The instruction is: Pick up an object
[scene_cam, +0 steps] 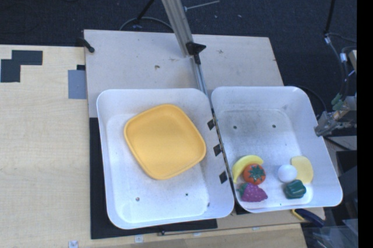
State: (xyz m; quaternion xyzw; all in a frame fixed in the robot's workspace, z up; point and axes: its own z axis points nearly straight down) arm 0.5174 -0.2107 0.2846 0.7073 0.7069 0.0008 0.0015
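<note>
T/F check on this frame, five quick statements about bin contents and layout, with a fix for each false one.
1. The yellow plate lies in the left bin. True.
2. The toy tomato sits on the plate. False: it is in the right bin, against the banana.
3. The white ball lies beside the green pepper. True.
4. The purple grapes are at the far edge of the right bin. False: they are near its front edge.
5. The small items are spread across both bins. False: all are clustered in the right bin.
</note>
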